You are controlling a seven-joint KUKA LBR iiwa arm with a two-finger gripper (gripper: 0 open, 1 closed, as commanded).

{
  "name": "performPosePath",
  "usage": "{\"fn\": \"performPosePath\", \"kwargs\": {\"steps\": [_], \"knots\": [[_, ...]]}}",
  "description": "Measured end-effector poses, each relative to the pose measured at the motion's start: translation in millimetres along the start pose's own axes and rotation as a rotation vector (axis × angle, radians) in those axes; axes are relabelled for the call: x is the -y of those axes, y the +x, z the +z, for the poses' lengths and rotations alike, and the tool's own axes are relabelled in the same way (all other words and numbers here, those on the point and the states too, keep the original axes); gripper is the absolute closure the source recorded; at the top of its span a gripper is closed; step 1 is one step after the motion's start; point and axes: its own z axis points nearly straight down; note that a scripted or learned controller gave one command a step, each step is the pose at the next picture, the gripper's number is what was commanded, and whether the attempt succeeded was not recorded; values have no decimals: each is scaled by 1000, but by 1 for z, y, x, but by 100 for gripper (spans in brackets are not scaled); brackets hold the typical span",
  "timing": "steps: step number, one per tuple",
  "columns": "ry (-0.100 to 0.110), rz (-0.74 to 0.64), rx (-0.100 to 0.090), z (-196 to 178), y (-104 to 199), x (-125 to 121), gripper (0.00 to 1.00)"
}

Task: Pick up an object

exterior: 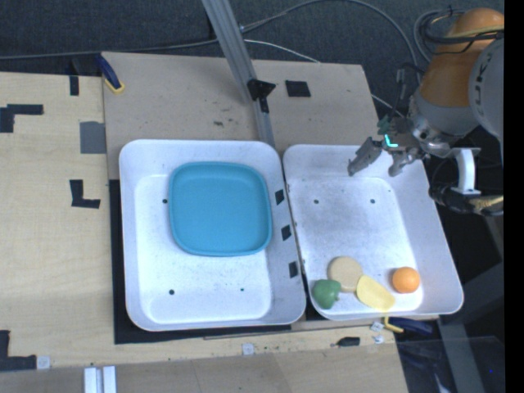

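Bench (49,219) of pale wood carries the whole scene, with two shallow white bins set side by side on it. Largest of the things in play is the left bin (139,236), which holds a blue square plate (219,207) lying flat near its middle. Next comes the right bin (417,219), mostly bare across its upper half, with all its small pieces crowded along the near edge. Above that bin's far right corner sits the grey arm (458,97) with its orange band, reaching in from the right. At its end the gripper (381,160) hangs over the bin's upper part, its two fingers spread apart with nothing between them. Smaller again are the candidates for picking: a tan round piece (345,270), a yellow piece (375,293) touching it on the near side, a green piece (326,292) just beside them towards the bin's left corner, and an orange ball (405,280) near the yellow one on the right. By my reading the task has barely begun: no object is grasped or lifted, and the gripper is well apart from the cluster. What remains is to travel towards the near edge, descend on one piece, close and raise it.
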Motion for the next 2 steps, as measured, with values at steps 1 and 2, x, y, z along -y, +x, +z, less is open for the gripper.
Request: {"fn": "performPosePath", "kwargs": {"steps": [1,2], "knots": [[0,0,0,0,0,0,0],[4,0,0,52,10,-4,0]]}}
